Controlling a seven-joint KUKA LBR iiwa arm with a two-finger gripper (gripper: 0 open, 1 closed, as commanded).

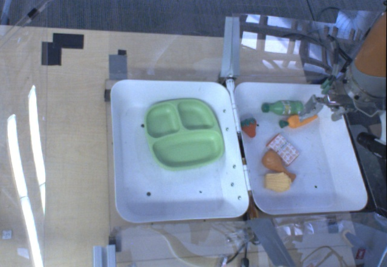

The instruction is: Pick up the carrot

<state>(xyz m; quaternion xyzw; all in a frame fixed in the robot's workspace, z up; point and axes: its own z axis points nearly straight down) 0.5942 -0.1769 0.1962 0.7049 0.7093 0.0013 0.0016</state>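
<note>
The carrot (300,120) is lying on the floor of the right bin (338,199), near its far edge, with its green top pointing left and its orange body slanting up to the right. I am judging it to be a light, stiff toy with a smooth, probably slippery skin, and not fragile. It is tapering, so I am favouring a hold across the thick middle of the body, square to its length, where the jaws should be least likely to slide off.

A green bottle (282,106) is lying just behind it, close enough to get in the way. A strawberry (248,127), a wafer (283,148) and a chicken leg (275,162) are sitting well apart.

The gripper (329,101) is hovering just right of the carrot; I cannot tell how wide the jaws are standing.

The left bin (127,199) is holding a green tray (184,133).
</note>
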